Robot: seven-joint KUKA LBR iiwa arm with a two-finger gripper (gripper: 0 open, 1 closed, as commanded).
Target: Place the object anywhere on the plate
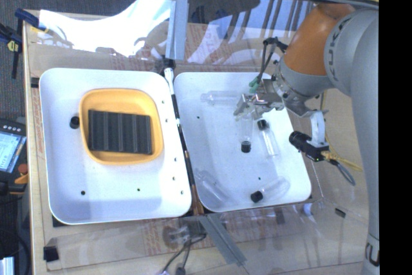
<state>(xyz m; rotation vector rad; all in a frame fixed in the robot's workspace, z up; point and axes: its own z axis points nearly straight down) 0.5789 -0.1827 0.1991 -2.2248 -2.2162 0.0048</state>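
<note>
- the grey kuka arm with the orange band (315,35) is reaching in from the right and hanging over the upper part of the right shallow white bin (193,138)
- the metal two-finger gripper (248,109) is sitting low over that bin's floor, pointing toward the left; honestly can't tell how its tips are standing, they're too small and shiny against the white, and nothing is showing up between them
- a few clear plastic tube-like pieces with black caps are lying around in the right bin; one clear tube (267,137) is lying just below the gripper, apart from it, with a small black cap (245,147) beside it on the left
- another black-capped clear piece (261,194) is resting near the bin's bottom edge; a faint clear piece (215,98) is lying up near the top left of that bin
- the yellow-orange rounded plate (90,103) is sitting in the left white bin (116,203), well apart from the gripper; a dark ribbed rectangular block (121,132) is lying on the plate's middle
- a small black dot-like thing (74,121) is sitting on the left bin floor just beside the plate's left rim
</note>
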